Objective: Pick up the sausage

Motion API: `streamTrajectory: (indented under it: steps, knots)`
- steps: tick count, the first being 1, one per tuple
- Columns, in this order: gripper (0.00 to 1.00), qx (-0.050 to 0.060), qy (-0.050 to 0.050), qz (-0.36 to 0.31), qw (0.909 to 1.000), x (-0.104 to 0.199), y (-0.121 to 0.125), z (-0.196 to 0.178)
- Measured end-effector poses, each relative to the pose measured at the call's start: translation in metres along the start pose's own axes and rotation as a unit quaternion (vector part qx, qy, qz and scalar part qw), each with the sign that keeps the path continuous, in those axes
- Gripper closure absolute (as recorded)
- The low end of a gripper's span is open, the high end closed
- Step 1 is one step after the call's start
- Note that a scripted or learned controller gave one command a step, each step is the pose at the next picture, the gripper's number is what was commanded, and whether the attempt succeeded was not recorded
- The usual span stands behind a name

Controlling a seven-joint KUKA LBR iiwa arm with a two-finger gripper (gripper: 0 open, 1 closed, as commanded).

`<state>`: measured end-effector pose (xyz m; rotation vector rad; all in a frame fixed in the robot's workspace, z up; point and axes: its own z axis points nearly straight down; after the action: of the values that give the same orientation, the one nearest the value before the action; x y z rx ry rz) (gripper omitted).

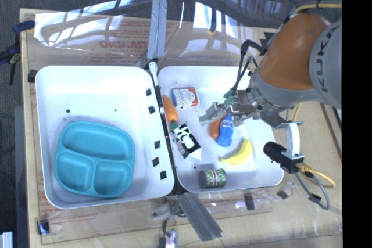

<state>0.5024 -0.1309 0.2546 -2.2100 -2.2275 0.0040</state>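
End effector over the right bin
It hovered above a blue bottle; whether it was released or clenched, I cannot tell; the sausage possibly lay by the left wall

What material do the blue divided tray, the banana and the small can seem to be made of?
The blue divided tray looks like moulded plastic: uniform teal, soft sheen, rounded compartments. The banana is probably a plastic toy: flat, even yellow without marks. The small can seems metal with a printed greenish label, though it is too small to be certain.
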Motion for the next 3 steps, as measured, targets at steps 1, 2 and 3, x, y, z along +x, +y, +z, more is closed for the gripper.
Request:
streamTrajectory:
  steps: [1,2,3]
  knots:
    - [0.0,-0.001,-0.001,0.0,1.0,-0.066,0.05,0.029]
    - [0.0,-0.001,-0.001,0.026,0.9997,-0.071,0.083,0.163]
    - [1.0,0.0,0.0,0.024,0.9997,-0.071,0.083,0.153]
